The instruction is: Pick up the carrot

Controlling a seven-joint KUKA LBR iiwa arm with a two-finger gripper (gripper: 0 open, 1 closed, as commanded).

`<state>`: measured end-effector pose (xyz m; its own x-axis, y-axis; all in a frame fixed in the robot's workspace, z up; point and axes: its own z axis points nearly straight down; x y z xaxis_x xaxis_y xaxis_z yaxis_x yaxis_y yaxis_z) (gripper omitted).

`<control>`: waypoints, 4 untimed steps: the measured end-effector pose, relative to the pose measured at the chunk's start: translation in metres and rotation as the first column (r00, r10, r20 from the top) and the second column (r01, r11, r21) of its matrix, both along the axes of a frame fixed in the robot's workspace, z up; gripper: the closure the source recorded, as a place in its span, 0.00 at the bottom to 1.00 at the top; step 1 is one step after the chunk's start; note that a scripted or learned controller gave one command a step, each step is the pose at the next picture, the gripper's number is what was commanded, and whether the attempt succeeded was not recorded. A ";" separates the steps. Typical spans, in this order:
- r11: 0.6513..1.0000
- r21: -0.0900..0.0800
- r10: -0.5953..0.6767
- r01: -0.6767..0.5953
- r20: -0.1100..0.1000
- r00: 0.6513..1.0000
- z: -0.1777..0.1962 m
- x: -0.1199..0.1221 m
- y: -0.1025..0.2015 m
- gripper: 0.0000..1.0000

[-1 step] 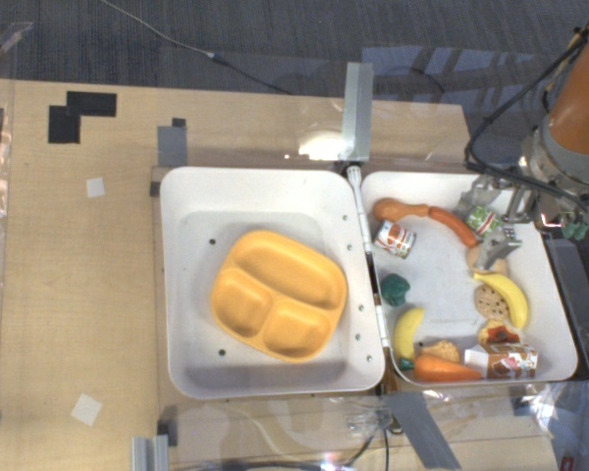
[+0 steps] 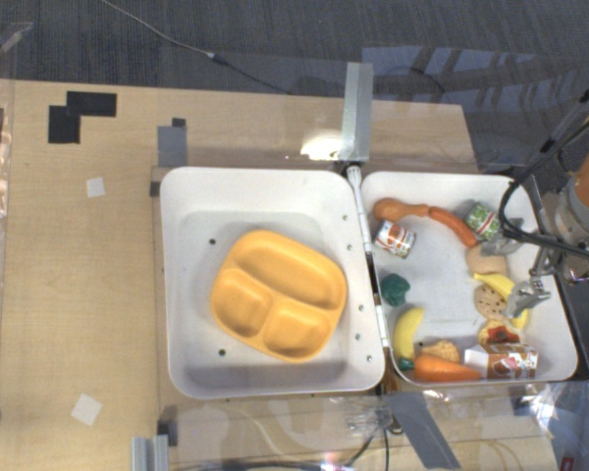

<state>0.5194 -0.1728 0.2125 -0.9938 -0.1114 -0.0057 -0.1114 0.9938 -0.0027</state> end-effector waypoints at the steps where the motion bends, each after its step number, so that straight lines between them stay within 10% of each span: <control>1: 0.981 0.001 0.195 -0.195 -0.002 0.981 -0.067 -0.023 -0.034 0.00; 2: 1.000 0.002 -0.007 0.007 0.003 1.000 -0.101 0.017 -0.031 0.00; 4: 0.992 0.001 0.128 -0.128 0.007 0.992 -0.124 0.093 0.017 0.00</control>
